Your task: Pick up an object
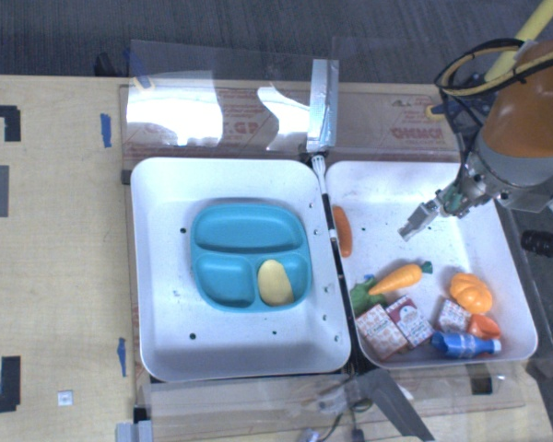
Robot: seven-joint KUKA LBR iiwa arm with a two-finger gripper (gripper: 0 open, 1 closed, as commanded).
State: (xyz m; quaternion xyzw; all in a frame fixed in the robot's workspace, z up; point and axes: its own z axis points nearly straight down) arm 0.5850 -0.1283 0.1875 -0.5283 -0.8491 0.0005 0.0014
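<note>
Arm enters from right, orange band above the wrist, angled down and leftward over the right bin (521,274). Gripper (415,224) hangs above that bin's bare upper floor, nothing between its fingers; how far open, cannot tell. Right bin count: one carrot (398,278), one orange sausage (343,231) against the left wall, two small cartons (393,325), one patterned cube (453,316), one orange pepper (471,293), one blue bottle (463,344). All clustered along the near edge, apart from the gripper. Left bin (161,274): one blue divided tray (249,252), one yellow lemon (276,282) in its lower right compartment.
</note>
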